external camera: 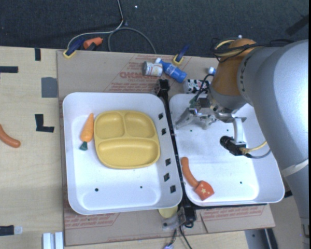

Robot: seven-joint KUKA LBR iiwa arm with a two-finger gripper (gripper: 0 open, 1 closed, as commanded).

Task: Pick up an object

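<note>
Worktop (26,102): tan surface with black tape marks at left, brown cardboard sheet under the bins.

Arm (280,102): large grey body fills the right side, orange band (229,79) above the wrist. It reaches in over the right bin's upper left part.

Left bin (119,196): shallow, white, rounded corners. Right bin (233,185): same kind, set just beside the first, black clips along the shared edge.

Yellow divided plate (127,139): three compartments, lies in the left bin, towards its upper half.

Gripper (197,113): low over the right bin's upper left corner, metal parts visible; whether it is released or clenched cannot be told from this angle. Nothing seen between it.

Carrot (87,128): orange with green tip, in the left bin, touching the plate's left edge.

Sausage (186,171): orange-brown, curved, in the right bin near its left wall, well apart from the gripper. Just below it, touching its lower end, a small orange-red piece (204,190).

Another sausage (6,135): on the worktop, far left, outside both bins.

Small bottle (153,68) and blue object (175,71): on the cardboard behind the bins.
</note>
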